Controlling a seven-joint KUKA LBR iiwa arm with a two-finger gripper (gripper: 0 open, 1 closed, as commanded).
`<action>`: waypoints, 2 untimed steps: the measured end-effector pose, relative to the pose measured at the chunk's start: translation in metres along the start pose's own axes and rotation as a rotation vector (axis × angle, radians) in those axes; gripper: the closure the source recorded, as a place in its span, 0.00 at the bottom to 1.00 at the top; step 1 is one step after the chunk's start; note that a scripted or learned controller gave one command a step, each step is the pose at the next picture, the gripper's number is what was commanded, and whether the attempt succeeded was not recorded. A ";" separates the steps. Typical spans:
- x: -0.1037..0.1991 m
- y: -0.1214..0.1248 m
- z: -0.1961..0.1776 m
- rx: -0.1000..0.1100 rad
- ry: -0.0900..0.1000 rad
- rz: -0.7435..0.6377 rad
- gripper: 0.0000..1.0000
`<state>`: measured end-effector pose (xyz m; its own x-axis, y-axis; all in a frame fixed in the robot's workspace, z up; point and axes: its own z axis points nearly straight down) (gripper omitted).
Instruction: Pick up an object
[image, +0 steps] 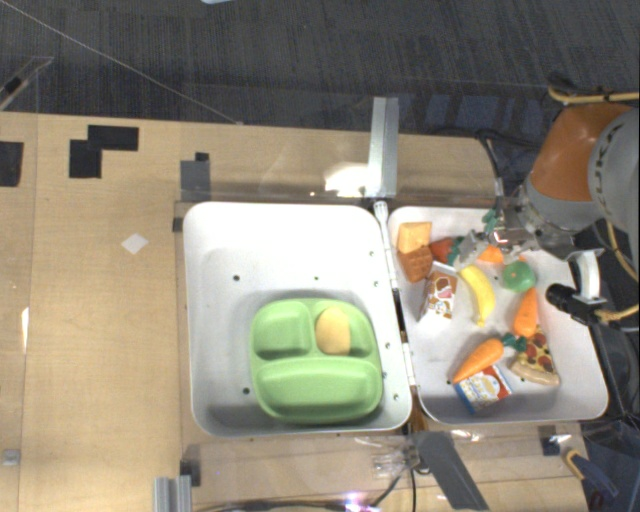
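Observation:
My gripper (497, 234) hangs over the far part of the right bin (580, 400), just above a small orange piece (490, 256) and beside a green round toy (518, 276). Toy food lies below and to its left: a yellow banana (480, 293), a yellow-orange cheese block (413, 238), a brown and white packet (441, 296), two carrots (476, 358) (526, 313), a pizza slice (536, 364) and a blue and orange carton (483, 389). Nothing is visibly held.
The left bin (230, 250) holds a green divided plate (300, 385) with a yellow rounded toy (334, 331) in its upper right compartment. A metal post (384, 150) stands behind the wall between the bins. The arm's orange band (565, 160) sits over the right bin's far corner.

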<state>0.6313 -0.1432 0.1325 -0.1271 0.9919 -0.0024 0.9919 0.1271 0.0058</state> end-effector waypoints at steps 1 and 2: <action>0.001 0.002 -0.012 -0.006 -0.002 -0.006 1.00; 0.078 0.029 -0.116 0.001 0.001 0.493 1.00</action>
<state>0.6494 -0.0619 0.2485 0.3571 0.9341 0.0014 0.9341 -0.3571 0.0051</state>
